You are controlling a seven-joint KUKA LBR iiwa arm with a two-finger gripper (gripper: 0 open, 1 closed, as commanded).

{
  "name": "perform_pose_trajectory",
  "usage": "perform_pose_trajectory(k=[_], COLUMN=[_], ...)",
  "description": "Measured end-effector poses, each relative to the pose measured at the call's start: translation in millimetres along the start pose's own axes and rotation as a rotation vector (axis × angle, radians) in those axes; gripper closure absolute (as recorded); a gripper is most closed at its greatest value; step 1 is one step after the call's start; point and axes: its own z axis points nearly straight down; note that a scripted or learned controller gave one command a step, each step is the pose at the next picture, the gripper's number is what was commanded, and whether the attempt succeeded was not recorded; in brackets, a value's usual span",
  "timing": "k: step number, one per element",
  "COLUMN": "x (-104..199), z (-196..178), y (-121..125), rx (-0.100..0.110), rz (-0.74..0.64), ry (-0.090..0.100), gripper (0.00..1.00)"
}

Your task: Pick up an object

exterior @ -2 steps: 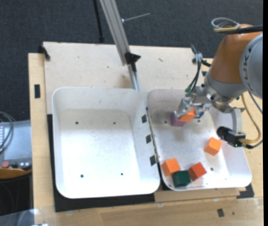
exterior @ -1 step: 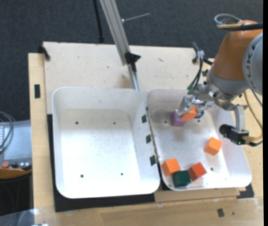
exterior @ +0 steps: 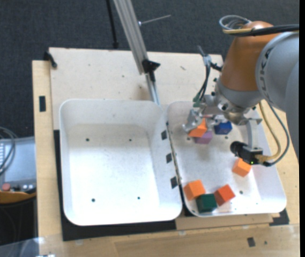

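Jaws hang low in the right bin, grip unreadable from here, with an orange block just at their 6 o'clock, touching a purple one.

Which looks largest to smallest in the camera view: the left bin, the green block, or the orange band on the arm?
1. left bin
2. orange band, though it sits nearer the camera, which enlarges it
3. green block
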Motion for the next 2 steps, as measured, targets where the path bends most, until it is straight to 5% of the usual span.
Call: perform_pose_trajectory(k=[2], x=[98], z=[-6], y=[-8], rx=[0.003], rz=[-0.001], ry=[0.002], gripper=[1.0])
